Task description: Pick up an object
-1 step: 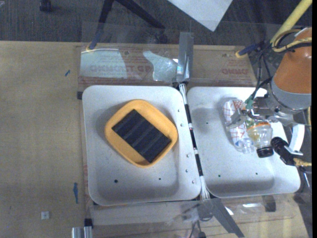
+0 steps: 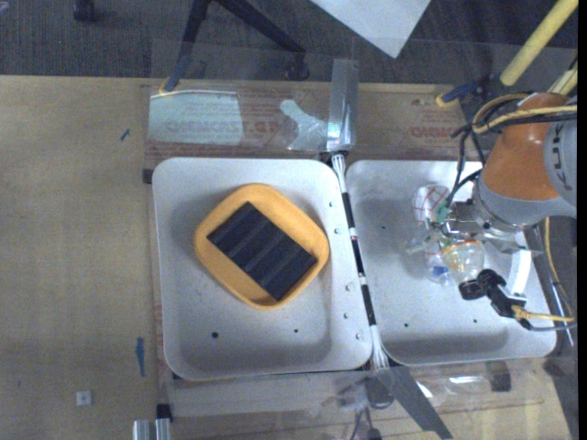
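One clear bag (image 2: 429, 244) lies toward the right bin's (image 2: 394, 324) right edge. We cannot tell if the fingers (image 2: 456, 231) are open. We should squeeze softly.

**Two bins, two things**

Two shallow white bins stand on the surface: one left bin (image 2: 174, 337) and one right bin (image 2: 404, 328). There is one yellow tray (image 2: 261, 246) with a single black ribbed panel, and one crumpled clear plastic wrapper (image 2: 431, 207).

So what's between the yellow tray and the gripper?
In the camera view, from the yellow tray: bare bin floor, the bins' adjoining rims, then crumpled clear plastic right beside the gripper.
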`<state>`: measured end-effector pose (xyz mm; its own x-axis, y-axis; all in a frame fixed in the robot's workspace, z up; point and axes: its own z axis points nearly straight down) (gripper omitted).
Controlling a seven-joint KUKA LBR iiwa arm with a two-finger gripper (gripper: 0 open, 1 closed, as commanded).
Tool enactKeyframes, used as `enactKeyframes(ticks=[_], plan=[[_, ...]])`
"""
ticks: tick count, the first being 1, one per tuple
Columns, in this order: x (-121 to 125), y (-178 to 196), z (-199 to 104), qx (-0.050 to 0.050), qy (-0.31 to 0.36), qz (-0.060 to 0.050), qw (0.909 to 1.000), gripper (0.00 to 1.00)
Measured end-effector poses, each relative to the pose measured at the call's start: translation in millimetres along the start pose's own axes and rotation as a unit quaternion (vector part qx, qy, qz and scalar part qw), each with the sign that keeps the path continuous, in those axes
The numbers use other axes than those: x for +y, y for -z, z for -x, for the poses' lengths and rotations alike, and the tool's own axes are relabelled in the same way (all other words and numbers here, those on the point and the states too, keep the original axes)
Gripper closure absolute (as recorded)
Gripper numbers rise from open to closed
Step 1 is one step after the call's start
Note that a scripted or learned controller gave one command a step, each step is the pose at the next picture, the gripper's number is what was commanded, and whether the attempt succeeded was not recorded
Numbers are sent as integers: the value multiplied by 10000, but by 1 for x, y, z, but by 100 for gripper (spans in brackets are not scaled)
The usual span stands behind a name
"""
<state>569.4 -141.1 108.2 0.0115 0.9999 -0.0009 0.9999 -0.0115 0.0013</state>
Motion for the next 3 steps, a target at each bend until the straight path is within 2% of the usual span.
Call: enactKeyframes(ticks=[1,2,3], plan=[[5,-12,-13,-53,1330,67,9911,0],[11,-12,-28,-59,1442,74,9895,0],[15,-12,-29,-59,1562,71,9877,0]])
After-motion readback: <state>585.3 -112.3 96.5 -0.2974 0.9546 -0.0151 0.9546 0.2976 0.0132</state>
